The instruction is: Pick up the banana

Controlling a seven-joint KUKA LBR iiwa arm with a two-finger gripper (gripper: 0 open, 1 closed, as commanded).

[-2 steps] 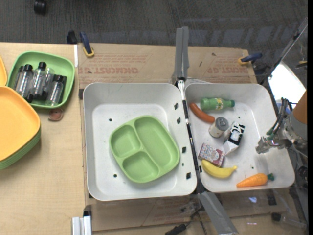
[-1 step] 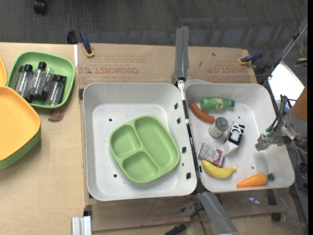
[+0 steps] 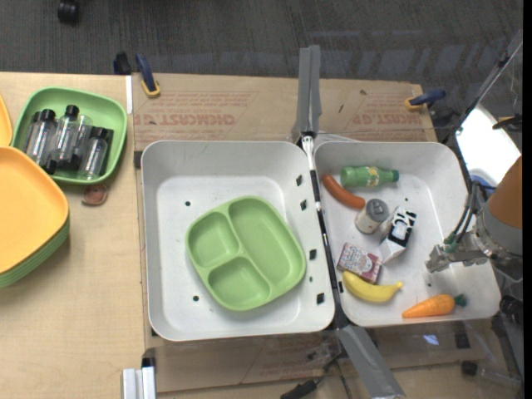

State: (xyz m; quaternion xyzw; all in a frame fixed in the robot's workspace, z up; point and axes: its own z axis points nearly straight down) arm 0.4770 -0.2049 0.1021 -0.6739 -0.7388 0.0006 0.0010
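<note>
The yellow banana (image 3: 371, 288) lies flat near the front edge of the right bin (image 3: 440, 160), its curve opening upward. It is next to a pink carton (image 3: 359, 262) and left of an orange carrot (image 3: 432, 307). My gripper (image 3: 438, 261) hangs over the right side of this bin, to the right of and slightly behind the banana, well apart from it and just above the carrot. Nothing is seen in its grasp.
A green bottle (image 3: 370, 175), a red sausage (image 3: 343, 191), a small can (image 3: 373, 214) and a black-and-white box (image 3: 399, 229) share the right bin. The left bin (image 3: 166, 223) holds a green divided plate (image 3: 245, 252). Orange plates (image 3: 25, 219) and a green tray of bottles (image 3: 71, 135) sit far left.
</note>
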